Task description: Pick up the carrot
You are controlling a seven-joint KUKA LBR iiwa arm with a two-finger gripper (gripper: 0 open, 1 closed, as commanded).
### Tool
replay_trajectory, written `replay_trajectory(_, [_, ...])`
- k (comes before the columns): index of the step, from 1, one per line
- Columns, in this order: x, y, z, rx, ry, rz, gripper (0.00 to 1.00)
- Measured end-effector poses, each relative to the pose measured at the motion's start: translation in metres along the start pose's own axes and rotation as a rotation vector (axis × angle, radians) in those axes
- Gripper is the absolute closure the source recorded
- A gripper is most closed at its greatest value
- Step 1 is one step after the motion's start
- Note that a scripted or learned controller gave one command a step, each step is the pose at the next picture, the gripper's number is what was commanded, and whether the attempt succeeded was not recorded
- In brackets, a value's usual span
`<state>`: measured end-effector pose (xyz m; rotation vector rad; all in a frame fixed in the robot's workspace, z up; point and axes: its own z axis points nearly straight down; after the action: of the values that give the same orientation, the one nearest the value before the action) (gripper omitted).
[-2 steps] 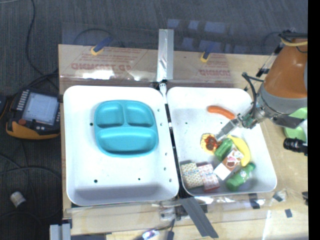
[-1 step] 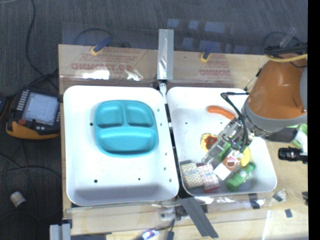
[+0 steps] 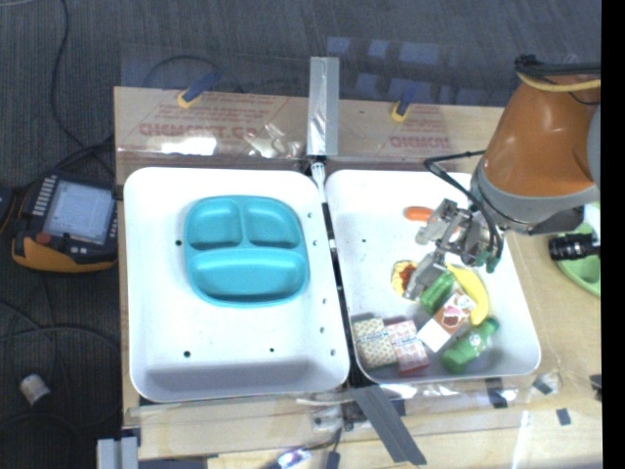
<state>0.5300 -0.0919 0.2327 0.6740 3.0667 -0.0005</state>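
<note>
Jaws (image 3: pixel 430 252) hang just below carrot (image 3: pixel 418 213).

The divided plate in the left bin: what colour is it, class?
Turquoise blue; the plate shows plainly in the camera view.

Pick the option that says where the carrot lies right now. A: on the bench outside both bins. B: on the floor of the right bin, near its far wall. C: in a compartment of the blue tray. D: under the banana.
B: the carrot lies on the white floor of the right bin, up near its far wall, apart from the blue tray and the banana.
</note>
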Motion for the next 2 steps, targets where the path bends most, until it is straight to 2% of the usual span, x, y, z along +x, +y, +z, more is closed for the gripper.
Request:
replay_trajectory(1, [-0.027,0.001,0.0496,0.001,0.001,-0.005,0.0])
replay_trajectory(2, [-0.0271,0.0012,0.0493,0.001,0.001,-0.005,0.0])
